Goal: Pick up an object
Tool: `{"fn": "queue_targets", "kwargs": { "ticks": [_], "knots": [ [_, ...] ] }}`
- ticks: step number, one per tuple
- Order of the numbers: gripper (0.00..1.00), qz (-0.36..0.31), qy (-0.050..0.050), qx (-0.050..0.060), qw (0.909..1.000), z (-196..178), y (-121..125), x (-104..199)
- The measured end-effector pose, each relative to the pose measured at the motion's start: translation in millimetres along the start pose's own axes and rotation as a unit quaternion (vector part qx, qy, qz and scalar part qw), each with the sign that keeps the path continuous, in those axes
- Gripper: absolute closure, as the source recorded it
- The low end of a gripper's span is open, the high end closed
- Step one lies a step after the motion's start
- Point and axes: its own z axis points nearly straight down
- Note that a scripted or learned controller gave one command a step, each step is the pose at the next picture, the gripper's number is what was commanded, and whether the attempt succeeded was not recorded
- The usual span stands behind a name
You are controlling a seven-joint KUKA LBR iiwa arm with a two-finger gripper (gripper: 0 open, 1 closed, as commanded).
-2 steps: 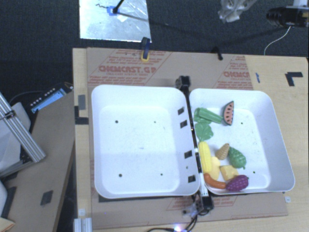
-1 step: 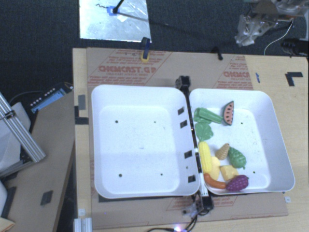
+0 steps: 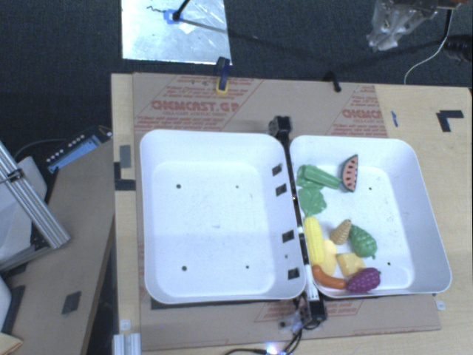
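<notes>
White shallow plastic bins sit well apart from my pincer (image 3: 390,18), which hangs blurred beyond the bench's far edge; I cannot tell whether it is released or clenched. The right-hand bin (image 3: 429,220), the closer one to it, holds the toys. The yellow plastic corn cob (image 3: 314,241) touches the orange carrot (image 3: 329,278) and purple grape bunch (image 3: 363,279), so a descent there risks pinching two or nudging them against the wall.

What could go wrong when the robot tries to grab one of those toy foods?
The corn, carrot and purple grapes lie packed together near the right bin's inner wall, so the fingers might nudge neighbours or catch two at once. The watermelon slice is thin and may slip out.
</notes>
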Motion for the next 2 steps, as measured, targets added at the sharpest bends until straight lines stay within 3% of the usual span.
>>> {"fn": "queue_targets", "kwargs": {
  "ticks": [1,2],
  "knots": [
    [1.00,0.000,0.000,0.000,1.0000,-33.8,0.1,13.6],
    [1.00,0.004,-0.001,0.003,1.0000,-7.3,-0.5,-38.0]
  ]
}}
